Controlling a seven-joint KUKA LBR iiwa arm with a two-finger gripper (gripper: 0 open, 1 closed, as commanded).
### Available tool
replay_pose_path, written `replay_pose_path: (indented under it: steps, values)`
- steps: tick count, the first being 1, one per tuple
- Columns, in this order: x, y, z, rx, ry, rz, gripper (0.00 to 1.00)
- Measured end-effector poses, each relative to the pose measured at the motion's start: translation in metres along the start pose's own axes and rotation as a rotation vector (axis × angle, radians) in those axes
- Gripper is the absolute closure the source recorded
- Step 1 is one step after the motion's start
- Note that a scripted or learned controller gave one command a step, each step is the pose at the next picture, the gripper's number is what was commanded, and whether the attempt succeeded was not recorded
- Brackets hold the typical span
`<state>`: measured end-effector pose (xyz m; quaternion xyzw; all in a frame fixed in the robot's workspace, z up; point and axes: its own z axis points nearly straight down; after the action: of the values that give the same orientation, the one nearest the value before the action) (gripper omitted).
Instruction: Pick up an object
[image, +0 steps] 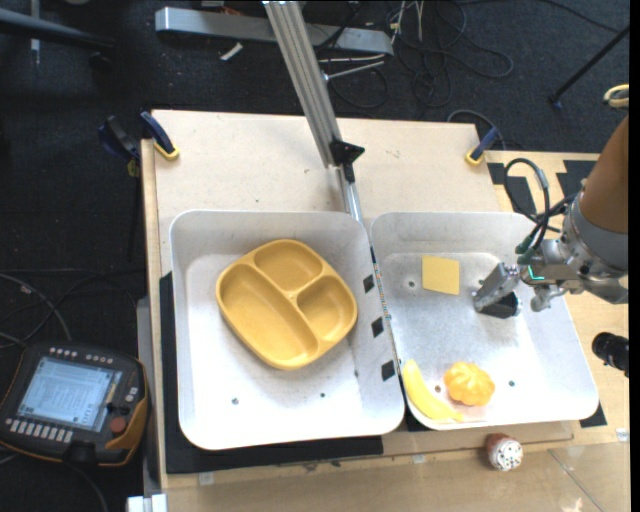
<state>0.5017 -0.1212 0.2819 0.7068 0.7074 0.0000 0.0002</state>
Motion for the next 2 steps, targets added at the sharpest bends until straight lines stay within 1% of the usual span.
replay_pose_path:
  steps: [1,2]
  values:
    - [0.008,0.007,0.051,0.005,0.001,0.000,0.00]
    - [0.006,0.008,0.095,0.005,0.001,0.002,0.00]
